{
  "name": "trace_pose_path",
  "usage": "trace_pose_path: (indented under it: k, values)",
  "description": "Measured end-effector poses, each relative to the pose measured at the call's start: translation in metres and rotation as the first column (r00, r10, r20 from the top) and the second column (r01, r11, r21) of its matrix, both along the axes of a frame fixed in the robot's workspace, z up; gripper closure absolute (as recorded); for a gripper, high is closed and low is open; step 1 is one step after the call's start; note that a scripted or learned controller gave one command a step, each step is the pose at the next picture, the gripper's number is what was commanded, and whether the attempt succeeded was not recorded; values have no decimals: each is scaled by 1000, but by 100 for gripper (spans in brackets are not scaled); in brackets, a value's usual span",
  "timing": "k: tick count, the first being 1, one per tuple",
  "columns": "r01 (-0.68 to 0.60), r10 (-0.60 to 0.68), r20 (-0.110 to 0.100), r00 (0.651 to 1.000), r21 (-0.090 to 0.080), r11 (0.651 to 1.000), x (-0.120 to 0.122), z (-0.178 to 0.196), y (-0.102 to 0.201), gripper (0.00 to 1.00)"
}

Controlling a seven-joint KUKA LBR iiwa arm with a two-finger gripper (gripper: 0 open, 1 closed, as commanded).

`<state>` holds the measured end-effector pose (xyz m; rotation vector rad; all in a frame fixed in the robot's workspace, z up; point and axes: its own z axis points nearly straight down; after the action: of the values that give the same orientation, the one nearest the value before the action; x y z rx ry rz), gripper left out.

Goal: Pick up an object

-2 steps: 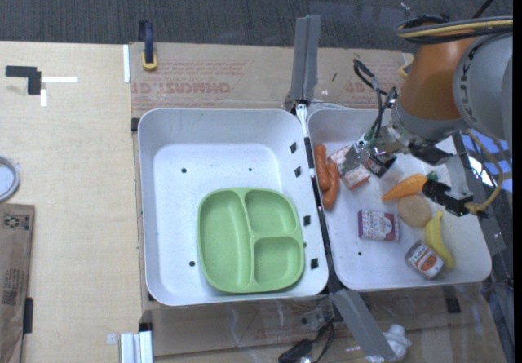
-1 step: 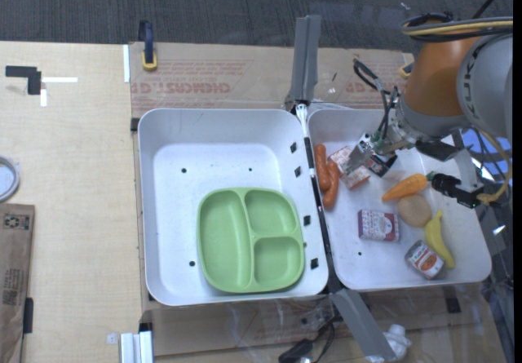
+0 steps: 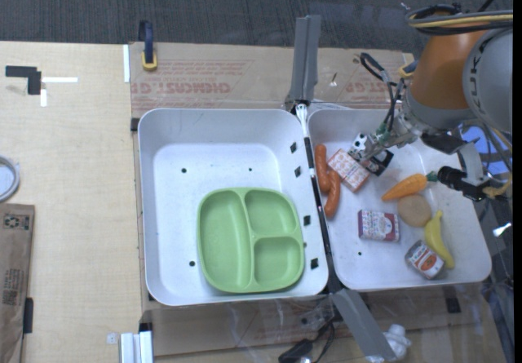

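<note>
My gripper (image 3: pixel 378 151) is low in the back left part of the right bin (image 3: pixel 469 272). It hangs just right of a small black-and-white toy (image 3: pixel 360 143) and a red-and-white patterned packet (image 3: pixel 349 170). Two orange sausages (image 3: pixel 328 180) lie along the bin's left wall. A carrot (image 3: pixel 405 187) lies to the right of the gripper. Nearer the front lie a small pink-and-white carton (image 3: pixel 378 225), a round beige piece (image 3: pixel 414 210), a banana (image 3: pixel 440 237) and a small can (image 3: pixel 425 260).
The left bin (image 3: pixel 163 190) holds a green divided plate (image 3: pixel 250 239). A grey divider post (image 3: pixel 306 59) stands at the back between the bins. The arm's orange band (image 3: pixel 444 68) looms over the right bin's back right corner, with cables beside it.
</note>
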<state>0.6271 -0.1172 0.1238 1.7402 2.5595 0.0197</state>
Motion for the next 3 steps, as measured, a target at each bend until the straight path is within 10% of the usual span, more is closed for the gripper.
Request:
trace_pose_path:
  k: [1,3]
  values:
    - [0,0,-2,1000,0,1000,0,-1,0,0]
    - [-150,150,-4,989,-4,989,3,-13,9,0]
